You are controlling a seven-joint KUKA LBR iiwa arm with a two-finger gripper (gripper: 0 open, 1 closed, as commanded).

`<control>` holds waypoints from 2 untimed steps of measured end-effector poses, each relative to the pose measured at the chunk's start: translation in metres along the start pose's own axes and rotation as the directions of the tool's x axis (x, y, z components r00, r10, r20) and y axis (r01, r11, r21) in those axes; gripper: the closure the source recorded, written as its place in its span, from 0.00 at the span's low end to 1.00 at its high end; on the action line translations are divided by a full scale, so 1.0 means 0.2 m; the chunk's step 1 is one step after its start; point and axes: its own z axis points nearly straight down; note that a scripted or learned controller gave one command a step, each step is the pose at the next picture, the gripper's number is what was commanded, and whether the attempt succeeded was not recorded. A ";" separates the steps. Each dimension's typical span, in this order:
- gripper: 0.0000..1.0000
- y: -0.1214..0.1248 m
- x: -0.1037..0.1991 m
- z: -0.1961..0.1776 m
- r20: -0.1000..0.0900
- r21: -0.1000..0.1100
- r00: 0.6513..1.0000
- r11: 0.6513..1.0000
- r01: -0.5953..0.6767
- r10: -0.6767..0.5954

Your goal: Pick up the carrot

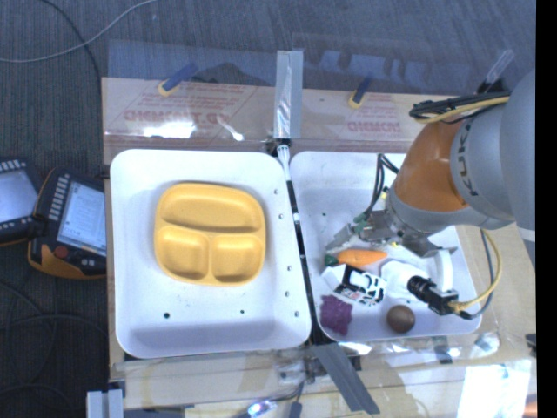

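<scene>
**Operator:** Two bins on the tabletop (122, 94). Which one holds the target, and where does it lie relative to the hand?

**Technician:** The carrot (361, 257) lies in the right bin (313, 181), directly beneath and touching the hand (376, 233), its length running across the bin with the green end pointing away from the arm (470, 168). The left bin (130, 320), well off on the far side of the hand from the arm, carries a yellow divided tray (210, 232).

**Operator:** State of the hand?

**Technician:** Cannot be determined. The wrist and orange band cover most of it, so it cannot be said to hold the carrot.

**Operator:** Procedure for the step in hand?

**Technician:** In my judgement this is the grasp approach.
1. Centre the hand over the thick middle of the carrot, not the tapered tip.
2. Set the closing axis across the carrot's width.
3. Descend until the hand brackets the carrot at the bin floor, then close.
4. Lift straight up and verify the carrot rises with it.

**Operator:** Obstacles?

**Technician:** A black-and-white item (361, 286) lies just below the carrot, a purple object (336, 313) beyond it, and a brown round object (400, 319) further below the hand. Keep clear of all three.

**Operator:** What is hard to make out?

**Technician:** The contact region between hand and carrot, and the identity of the black-and-white item. The arm hides part of the right bin.
</scene>
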 end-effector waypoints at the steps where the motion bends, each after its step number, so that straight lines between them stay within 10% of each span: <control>1: 0.00 -0.11 0.03 0.00 0.004 -0.005 0.997 0.997 0.073 -0.073; 2: 0.00 -0.24 0.00 -0.06 -0.005 0.023 1.000 1.000 0.010 -0.009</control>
